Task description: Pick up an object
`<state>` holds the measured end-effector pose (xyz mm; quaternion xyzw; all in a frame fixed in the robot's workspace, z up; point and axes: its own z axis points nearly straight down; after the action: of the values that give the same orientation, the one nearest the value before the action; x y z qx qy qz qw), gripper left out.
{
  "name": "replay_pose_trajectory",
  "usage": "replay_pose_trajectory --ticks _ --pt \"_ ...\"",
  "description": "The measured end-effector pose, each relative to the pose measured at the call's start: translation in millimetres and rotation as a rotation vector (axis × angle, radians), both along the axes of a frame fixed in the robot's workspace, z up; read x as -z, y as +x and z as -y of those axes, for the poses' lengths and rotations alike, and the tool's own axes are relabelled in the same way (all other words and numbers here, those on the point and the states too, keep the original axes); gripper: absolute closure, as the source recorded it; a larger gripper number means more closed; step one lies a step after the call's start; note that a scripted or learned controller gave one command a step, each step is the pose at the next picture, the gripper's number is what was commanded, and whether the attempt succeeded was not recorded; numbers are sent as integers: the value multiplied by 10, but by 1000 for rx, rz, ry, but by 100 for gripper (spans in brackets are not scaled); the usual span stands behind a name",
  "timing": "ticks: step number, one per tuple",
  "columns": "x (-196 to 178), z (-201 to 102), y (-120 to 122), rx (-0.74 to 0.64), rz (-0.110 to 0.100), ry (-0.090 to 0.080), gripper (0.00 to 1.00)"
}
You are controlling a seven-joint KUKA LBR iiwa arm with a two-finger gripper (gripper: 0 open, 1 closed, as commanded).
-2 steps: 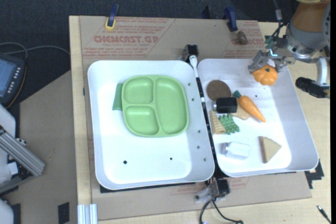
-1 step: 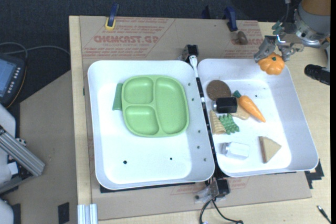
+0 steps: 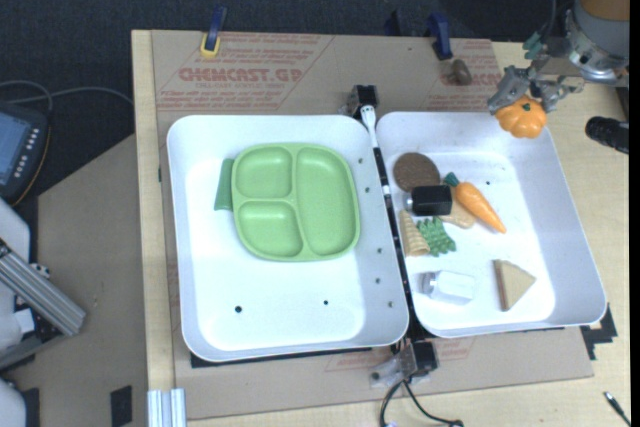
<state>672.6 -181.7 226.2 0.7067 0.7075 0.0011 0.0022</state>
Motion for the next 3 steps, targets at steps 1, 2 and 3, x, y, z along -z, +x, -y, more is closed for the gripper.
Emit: replay_pose_trajectory --ticks 1,2,3 --pt "-75 -433 -145 -3 -6 3 100" --pt "-154 -972 -309 -3 -7 4 100" --pt "-7 -1444 -430 -4 -8 4 100"
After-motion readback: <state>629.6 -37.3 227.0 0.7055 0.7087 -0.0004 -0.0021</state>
